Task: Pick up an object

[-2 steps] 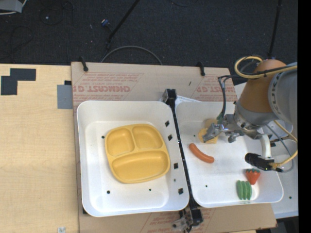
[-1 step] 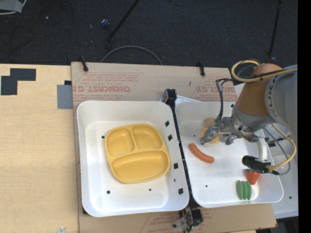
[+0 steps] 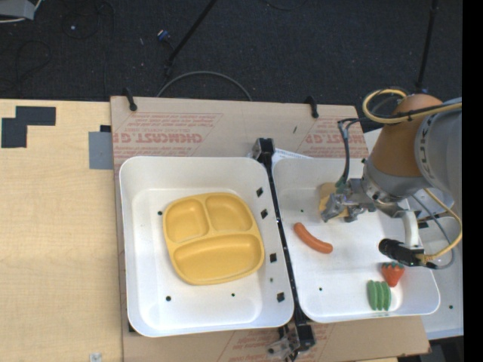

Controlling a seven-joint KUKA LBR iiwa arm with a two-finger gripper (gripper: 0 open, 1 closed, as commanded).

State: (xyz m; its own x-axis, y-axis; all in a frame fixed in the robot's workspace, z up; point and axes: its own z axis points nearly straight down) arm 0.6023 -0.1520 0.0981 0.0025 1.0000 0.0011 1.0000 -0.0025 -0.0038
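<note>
While the arm [image 3: 411, 145] is reaching in over the right bin [image 3: 355, 308], its gripper [image 3: 343, 208] is hanging low near that bin's far left part, and whether it is open or shut cannot be told. A tan item [image 3: 326, 197] is lying just beside the jaws, partly hidden. A sausage [image 3: 312, 238] is lying near, just below them. A strawberry [image 3: 392, 274] and a green pod [image 3: 379, 295] are sitting well apart. The yellow tray [image 3: 213, 237] is resting in the left bin [image 3: 143, 292].
</note>
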